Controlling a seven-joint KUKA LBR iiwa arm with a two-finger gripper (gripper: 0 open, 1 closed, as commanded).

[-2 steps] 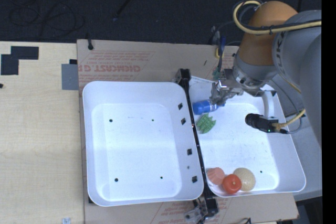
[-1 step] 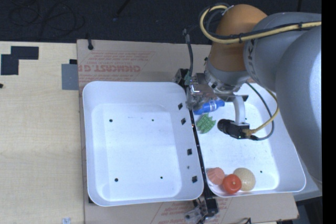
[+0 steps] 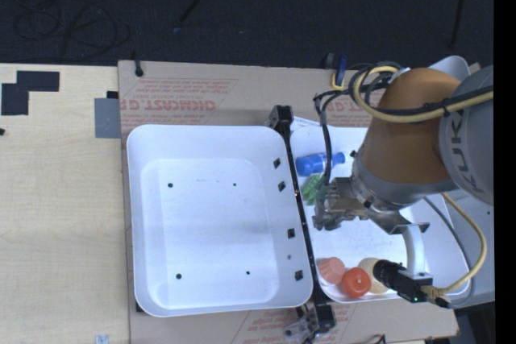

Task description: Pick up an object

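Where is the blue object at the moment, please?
The blue object lies in the right bin, near its upper left corner beside the black divider, with a green item just below it and the gripper close by.

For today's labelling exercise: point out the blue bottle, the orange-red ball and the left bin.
blue bottle [image 3: 311, 164]: camera view, its body.
orange-red ball [image 3: 355, 282]: camera view, its top.
left bin [image 3: 208, 137]: camera view, far rim.

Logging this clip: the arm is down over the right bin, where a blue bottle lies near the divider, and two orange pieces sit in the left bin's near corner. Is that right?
Not quite. In the camera view the two orange pieces sit in the near corner of the right bin, not the left bin. The rest holds: the arm is over the right bin and the blue bottle lies near the divider.
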